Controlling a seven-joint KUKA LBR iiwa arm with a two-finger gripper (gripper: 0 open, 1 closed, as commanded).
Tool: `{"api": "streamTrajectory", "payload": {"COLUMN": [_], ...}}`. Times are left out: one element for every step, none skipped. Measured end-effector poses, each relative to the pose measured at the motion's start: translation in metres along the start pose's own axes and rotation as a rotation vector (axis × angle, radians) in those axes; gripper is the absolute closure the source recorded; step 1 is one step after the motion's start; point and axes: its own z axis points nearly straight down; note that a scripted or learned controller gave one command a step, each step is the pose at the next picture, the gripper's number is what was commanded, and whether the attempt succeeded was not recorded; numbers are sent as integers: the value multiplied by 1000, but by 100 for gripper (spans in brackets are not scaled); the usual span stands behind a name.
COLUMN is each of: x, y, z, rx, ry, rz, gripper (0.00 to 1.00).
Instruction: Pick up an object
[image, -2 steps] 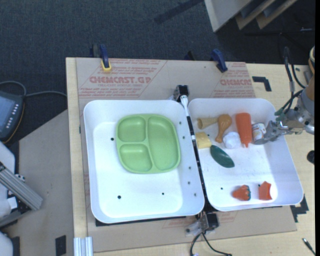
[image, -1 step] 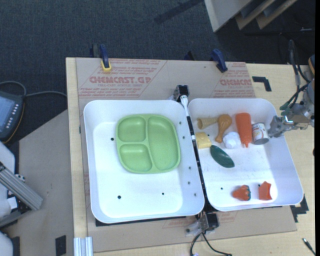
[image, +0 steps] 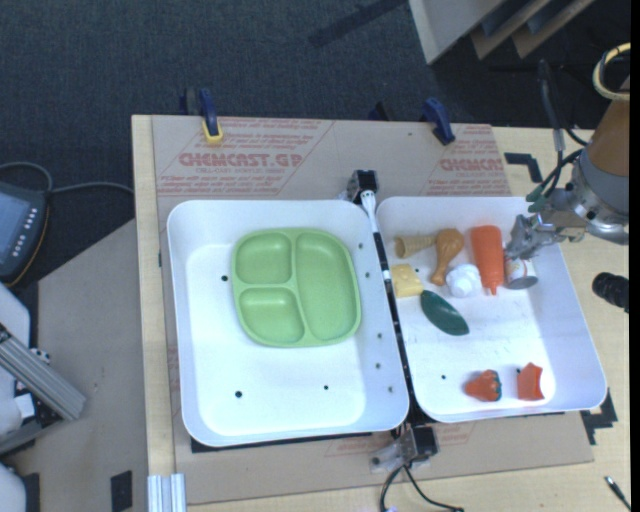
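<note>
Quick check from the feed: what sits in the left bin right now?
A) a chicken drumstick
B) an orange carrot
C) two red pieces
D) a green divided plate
D: the green divided plate lies alone in the left bin; the carrot, drumstick and red pieces are in the right bin.

The arm (image: 606, 185) was grey, rounded and smooth, with an orange band (image: 612, 140) above its wrist. Black cables (image: 553, 120) ran alongside it. Its gripper (image: 522, 262) was a small block of silvery grey metal, its details too small to make out.
</note>
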Motion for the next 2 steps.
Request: {"api": "streamTrajectory", "payload": {"x": [53,78], "y": [12,33], "z": [10,4], "rx": [6,0], "ry": [2,1], "rz": [0,1], "gripper": [100,100]}}
